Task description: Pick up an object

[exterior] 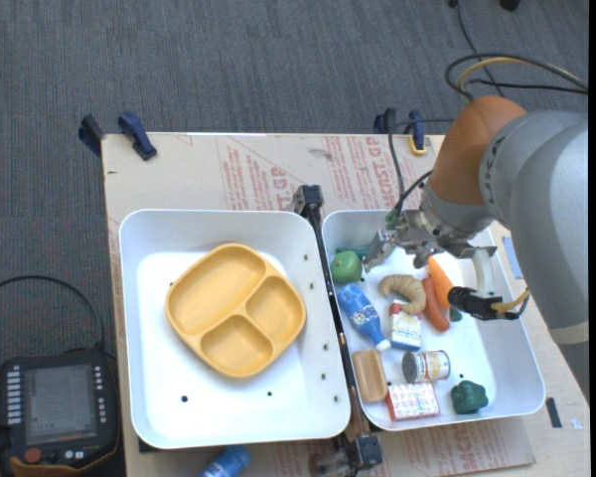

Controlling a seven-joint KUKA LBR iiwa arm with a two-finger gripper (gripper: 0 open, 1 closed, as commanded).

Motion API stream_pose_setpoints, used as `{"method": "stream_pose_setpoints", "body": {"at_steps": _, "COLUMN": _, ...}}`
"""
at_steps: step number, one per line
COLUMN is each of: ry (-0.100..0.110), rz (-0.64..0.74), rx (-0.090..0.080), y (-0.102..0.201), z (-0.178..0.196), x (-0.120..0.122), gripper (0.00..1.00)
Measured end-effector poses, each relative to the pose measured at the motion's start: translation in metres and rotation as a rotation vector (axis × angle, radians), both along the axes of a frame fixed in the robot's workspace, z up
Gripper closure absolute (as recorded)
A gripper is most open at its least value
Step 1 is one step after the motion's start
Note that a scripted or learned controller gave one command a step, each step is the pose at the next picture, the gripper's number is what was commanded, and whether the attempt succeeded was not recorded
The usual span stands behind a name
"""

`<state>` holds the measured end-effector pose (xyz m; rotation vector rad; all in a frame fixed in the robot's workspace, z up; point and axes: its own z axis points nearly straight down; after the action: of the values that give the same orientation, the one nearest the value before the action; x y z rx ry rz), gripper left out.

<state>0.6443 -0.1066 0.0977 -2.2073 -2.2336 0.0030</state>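
While the arm is reaching in from the right, the tool [414,238] is hanging over the far part of the right bin [529,366], above the crowded objects, and I cannot tell its state because the wrist is covering it. Nothing is visibly caught in it. To do this step well, I think it should be going straight down on one object that is lying a little apart, not on the tight cluster. The croissant [405,288] is lying just below the tool, pale brown and curved, touching the carrot [437,288] on its right, so a grasp there is risking to push both. The green apple [347,265] is sitting near the bin's left wall, round and smooth, probably slippery. The yellow tray [235,309] is resting in the left bin [139,366].
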Motion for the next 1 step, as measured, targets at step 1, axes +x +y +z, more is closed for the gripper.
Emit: {"method": "stream_pose_setpoints", "body": {"at_steps": 1, "ry": -0.012, "rz": -0.016, "rx": -0.017, "y": 0.0133, "z": -0.0060, "x": -0.0166, "gripper": 0.00}}
